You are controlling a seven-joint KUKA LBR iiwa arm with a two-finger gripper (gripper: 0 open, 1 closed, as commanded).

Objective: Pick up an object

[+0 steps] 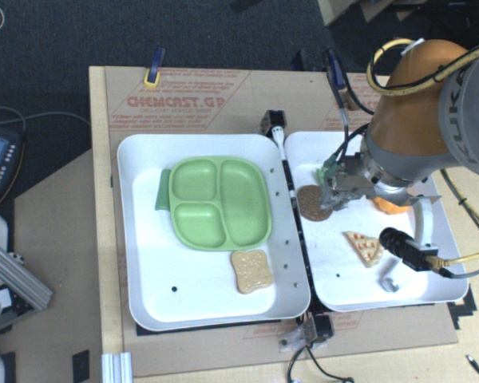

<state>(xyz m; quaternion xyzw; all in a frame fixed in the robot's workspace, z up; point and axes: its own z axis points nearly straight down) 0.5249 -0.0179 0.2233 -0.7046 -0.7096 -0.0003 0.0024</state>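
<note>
A brown round disc point(311, 204) lay in the right bin point(339, 282), just beside the end effector point(334, 188) on its lower-left side in the view. Whether the end effector was open or closed could not be told, nor whether it touched the disc. An orange piece point(391, 207) sat near the end effector's other side, and a patterned wedge point(364, 247) lay below it. Farther off, across the divide, the left bin point(144, 238) on the tabletop point(184, 94) held a green divided plate point(220, 203) and a slice of toast point(252, 270).
</note>
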